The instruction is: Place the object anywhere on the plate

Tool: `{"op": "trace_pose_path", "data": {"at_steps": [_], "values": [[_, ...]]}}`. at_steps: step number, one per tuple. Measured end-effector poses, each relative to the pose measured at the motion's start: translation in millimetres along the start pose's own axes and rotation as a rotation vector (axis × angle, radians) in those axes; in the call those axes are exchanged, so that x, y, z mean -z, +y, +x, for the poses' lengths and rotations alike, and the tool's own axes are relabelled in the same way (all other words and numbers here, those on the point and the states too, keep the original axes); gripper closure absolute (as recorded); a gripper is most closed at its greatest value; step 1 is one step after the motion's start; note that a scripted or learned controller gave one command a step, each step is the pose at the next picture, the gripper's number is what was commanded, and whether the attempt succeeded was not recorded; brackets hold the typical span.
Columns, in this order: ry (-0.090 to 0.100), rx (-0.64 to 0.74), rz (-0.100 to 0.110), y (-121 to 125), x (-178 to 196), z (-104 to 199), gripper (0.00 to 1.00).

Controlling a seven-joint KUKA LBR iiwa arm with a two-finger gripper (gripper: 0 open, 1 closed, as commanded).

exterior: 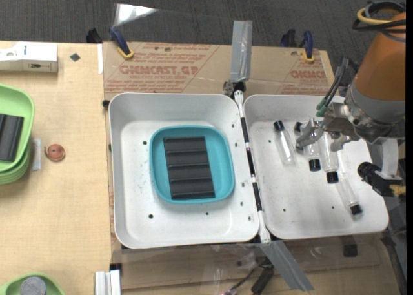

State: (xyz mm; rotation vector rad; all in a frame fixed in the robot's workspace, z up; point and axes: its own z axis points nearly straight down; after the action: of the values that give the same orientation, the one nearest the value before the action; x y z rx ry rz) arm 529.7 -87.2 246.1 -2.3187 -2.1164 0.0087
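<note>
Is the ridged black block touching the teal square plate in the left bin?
Touching: in the camera view the black block lies flat inside the teal plate.

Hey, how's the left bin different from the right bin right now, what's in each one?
The left bin holds a teal plate with a dark ribbed block on it; the right bin holds several clear vials with black caps, scattered loose. The gripper hangs over the right bin, while nothing reaches over the left bin. Both are shallow, white and sit side by side.
</note>
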Motion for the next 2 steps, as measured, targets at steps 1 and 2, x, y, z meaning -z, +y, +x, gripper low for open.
{"op": "trace_pose_path", "data": {"at_steps": [1,2], "values": [[0.001,-0.011,-0.001,-15,-14,88,1.00],[0.000,0.206,-0.001,20,-56,167,1.00]]}}
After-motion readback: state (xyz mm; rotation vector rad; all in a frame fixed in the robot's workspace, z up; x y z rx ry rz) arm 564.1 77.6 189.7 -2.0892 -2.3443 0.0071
